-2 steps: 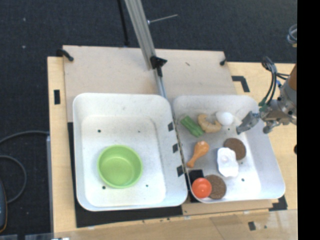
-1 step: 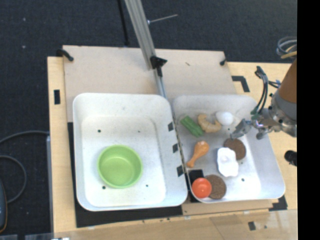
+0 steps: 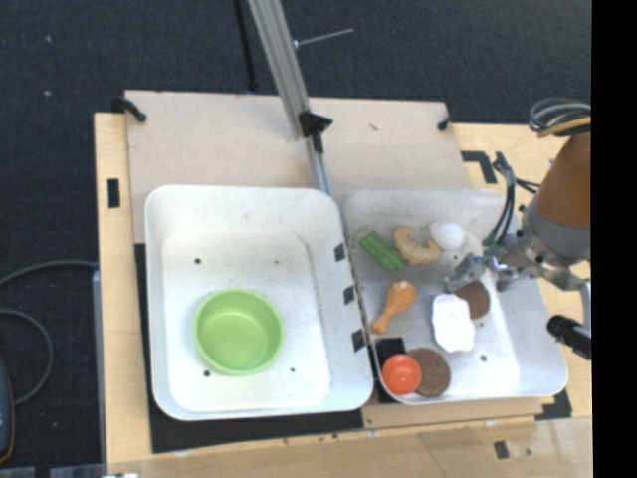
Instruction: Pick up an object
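Note:
My gripper (image 3: 486,272) hangs over the right bin (image 3: 528,361), just below the arm's orange band (image 3: 567,187). It stands open, with nothing between its fingers. Directly under and in front of it lies a brown round piece (image 3: 475,298), touching a white lump (image 3: 453,324). Further left in that bin are a white egg (image 3: 447,234), a tan peanut-shaped piece (image 3: 415,246), a green stick (image 3: 381,250) and an orange-brown drumstick (image 3: 394,305). A red tomato (image 3: 401,373) and a brown disc (image 3: 432,371) sit at the front edge.
The left bin (image 3: 179,227) holds a green bowl (image 3: 238,332). A metal post (image 3: 284,58) slants up from between the bins at the back. A small black block (image 3: 388,348) lies by the tomato. Cables run beside the arm at the right.

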`<state>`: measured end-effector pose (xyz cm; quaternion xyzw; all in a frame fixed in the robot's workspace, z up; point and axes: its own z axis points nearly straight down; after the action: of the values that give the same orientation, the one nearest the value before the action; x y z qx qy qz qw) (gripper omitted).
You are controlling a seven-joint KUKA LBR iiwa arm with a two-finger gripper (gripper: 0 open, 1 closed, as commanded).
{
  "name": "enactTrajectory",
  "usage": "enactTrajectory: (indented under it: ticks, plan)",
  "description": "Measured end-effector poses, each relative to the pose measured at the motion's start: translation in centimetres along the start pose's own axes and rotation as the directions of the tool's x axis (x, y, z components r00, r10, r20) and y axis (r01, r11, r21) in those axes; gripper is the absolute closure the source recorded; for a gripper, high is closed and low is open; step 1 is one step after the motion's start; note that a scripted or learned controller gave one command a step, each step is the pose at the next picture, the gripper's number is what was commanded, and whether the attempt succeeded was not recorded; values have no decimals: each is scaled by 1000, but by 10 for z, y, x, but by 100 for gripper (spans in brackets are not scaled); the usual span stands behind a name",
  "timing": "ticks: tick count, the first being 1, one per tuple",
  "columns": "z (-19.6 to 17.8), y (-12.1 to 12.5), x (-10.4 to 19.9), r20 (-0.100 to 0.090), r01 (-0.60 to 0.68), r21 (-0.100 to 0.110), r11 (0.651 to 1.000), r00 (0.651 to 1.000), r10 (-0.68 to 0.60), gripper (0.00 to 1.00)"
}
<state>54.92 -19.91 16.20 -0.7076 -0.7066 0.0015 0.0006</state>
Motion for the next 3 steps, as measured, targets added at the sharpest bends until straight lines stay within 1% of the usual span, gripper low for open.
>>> enactTrajectory:
  ticks: [1,2,3]
  plan:
    - [-14,2,-1,1,-3,-8,1000,1000,3,100]
    - [-74,5,-2,1,4,-5,1000,1000,-4,100]
    - [-78,6,-3,0,5,-6,1000,1000,-5,100]
